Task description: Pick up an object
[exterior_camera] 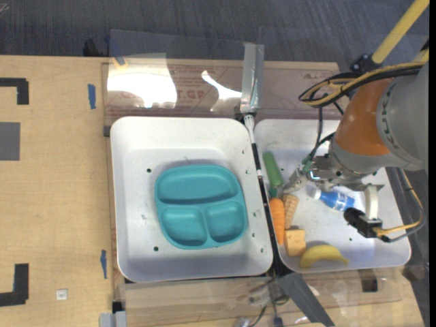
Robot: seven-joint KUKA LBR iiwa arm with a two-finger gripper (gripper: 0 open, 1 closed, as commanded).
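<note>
The grey KUKA arm with the orange band [364,125] reaches in from the right and hangs low over the right-hand shallow white bin [392,251], which is where all the loose items lie, so the pick has to happen there. The two-finger gripper [315,174] points down into the middle of that bin, just above and beside a small blue and white plastic object [337,199] that lies on the bin floor; whether its fingers are apart or together I cannot tell, because the wrist body covers them from this slant. Nothing is visibly between them, so no grasp can be claimed. Along the bin's left wall the other candidates sit in a row: a slim green vegetable-shaped toy [272,170], an orange carrot-shaped toy [277,218], a tan cone-shaped piece [291,208], a tan cube-shaped block [295,241] and a yellow banana-shaped toy [322,255] near the front edge. They crowd the wall, which probably makes the freer blue item the easier target. The left-hand white bin [129,148] carries a teal three-compartment plastic tray [199,204], resting flat at its centre
</note>
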